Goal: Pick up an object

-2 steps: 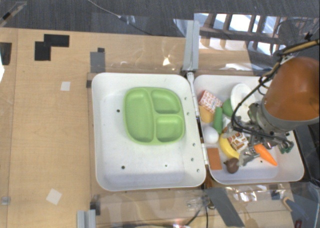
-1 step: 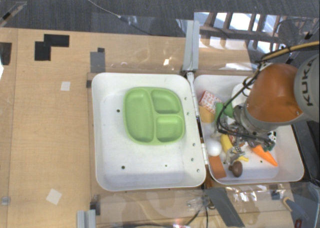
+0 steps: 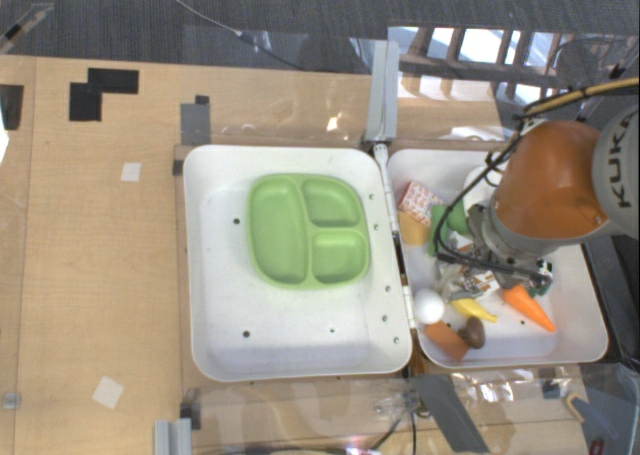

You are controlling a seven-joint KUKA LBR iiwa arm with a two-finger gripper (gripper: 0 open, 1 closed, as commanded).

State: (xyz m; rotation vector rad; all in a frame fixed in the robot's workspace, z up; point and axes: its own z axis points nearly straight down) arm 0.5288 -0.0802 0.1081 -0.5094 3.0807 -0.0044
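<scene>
— Where's the pickable stuff? 
— I see it all in the right bin [image 3: 590, 338]: an orange carrot [image 3: 529, 309], a yellow banana [image 3: 474, 310], a white egg [image 3: 429, 307], a brown piece [image 3: 470, 334]. 
— And the gripper [image 3: 492, 268]? 
— Low over the banana. Wrist hides it; I can't tell its opening. A green divided plate [image 3: 306, 230] sits in the left bin [image 3: 215, 343].

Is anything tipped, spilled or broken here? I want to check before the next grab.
Nothing stands out. The green plate lies flat in the left bin. The carrot, banana, white ball and other small toys lie jumbled in the right bin, all inside its walls.
</scene>
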